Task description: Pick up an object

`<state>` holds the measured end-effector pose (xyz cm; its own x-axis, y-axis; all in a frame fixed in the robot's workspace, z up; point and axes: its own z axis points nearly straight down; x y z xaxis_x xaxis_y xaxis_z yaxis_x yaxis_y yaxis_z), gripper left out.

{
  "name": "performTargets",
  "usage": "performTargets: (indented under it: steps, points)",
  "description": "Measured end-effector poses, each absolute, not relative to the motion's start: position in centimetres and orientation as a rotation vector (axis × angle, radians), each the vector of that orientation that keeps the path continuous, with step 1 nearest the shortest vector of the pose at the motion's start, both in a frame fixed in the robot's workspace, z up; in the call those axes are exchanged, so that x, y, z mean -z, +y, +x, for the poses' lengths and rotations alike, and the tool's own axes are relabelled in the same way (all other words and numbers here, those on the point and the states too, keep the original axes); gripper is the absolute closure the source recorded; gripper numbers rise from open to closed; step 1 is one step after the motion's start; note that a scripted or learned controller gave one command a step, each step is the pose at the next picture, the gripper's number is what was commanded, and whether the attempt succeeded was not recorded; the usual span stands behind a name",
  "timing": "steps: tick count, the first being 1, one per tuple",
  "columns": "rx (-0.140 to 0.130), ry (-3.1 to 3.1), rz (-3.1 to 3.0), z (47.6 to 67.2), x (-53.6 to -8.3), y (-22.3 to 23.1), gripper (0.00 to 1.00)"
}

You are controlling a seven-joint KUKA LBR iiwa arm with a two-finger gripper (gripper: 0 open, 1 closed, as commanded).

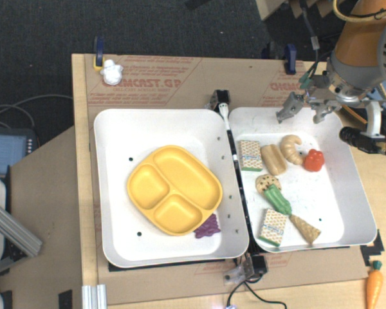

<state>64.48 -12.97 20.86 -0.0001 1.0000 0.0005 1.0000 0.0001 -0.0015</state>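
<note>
My gripper (pixel 306 111) hangs open over the back edge of the right bin (pixel 354 192), with nothing between its fingers. Just in front of it lie a tan croissant (pixel 291 147), a tan bread roll (pixel 273 159) and a red pepper (pixel 314 160). Further forward in the same bin are a cracker packet (pixel 249 155), a cookie (pixel 267 183), a green vegetable (pixel 278 201), a second packet (pixel 273 226) and a cone (pixel 305 228).
The left bin (pixel 112 172) holds a yellow divided plate (pixel 173 188) and purple grapes (pixel 208 226) at the plate's front corner. A carrot (pixel 373 287) lies on the bench at front right. A white item (pixel 111 73) sits at back left.
</note>
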Motion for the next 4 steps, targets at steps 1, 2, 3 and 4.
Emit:
performTargets:
  steps: [1,2,3,4]
  points:
    - [-0.013,-2.208,-2.220,64.3,-7.8,-18.3,0.00]
    - [0.005,-2.228,-2.219,66.8,-8.5,-14.7,0.00]
    - [-0.004,-2.217,-2.225,65.1,-8.5,-18.6,0.00]
    - [0.004,-2.227,-2.220,66.7,-8.5,-15.9,0.00]
